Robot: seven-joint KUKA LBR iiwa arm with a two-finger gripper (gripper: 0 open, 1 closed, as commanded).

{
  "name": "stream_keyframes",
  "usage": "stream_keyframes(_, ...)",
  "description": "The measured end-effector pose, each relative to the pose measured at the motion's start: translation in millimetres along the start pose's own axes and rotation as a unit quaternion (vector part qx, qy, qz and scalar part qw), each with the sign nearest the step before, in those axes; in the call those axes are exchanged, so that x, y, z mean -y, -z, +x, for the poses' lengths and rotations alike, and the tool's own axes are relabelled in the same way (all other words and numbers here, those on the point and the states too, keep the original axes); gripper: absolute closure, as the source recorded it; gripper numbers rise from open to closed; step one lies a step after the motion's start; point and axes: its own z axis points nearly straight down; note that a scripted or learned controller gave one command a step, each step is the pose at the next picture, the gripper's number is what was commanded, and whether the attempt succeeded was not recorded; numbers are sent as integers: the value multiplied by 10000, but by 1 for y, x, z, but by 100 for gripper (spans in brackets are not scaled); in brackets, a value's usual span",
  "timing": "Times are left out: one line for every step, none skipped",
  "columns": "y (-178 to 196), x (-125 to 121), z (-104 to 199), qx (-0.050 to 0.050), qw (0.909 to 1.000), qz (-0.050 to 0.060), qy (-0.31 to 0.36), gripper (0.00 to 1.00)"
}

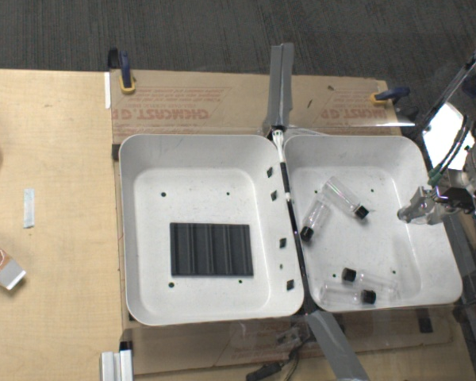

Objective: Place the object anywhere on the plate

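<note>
A dark ribbed plate [211, 249] lay flat near the middle of the left bin [143, 165], as the robot's hand [416, 210] hung over the right edge of the right bin [412, 153]; whether it was released or clenched could not be told. Clear vials with black caps were scattered in the right bin: two [345, 197] [315, 217] near its centre, two more [365, 279] [345, 296] along its front edge. Both bins sat on cardboard on the worktop [47, 133].
</note>
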Motion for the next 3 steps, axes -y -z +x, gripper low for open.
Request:
stream_keyframes(5,19,72,-2,9945,12,1043,100)
stream_keyframes(40,35,136,3,9709,-5,2396,100)
stream_keyframes(39,29,203,6,9732,3,2300,100)
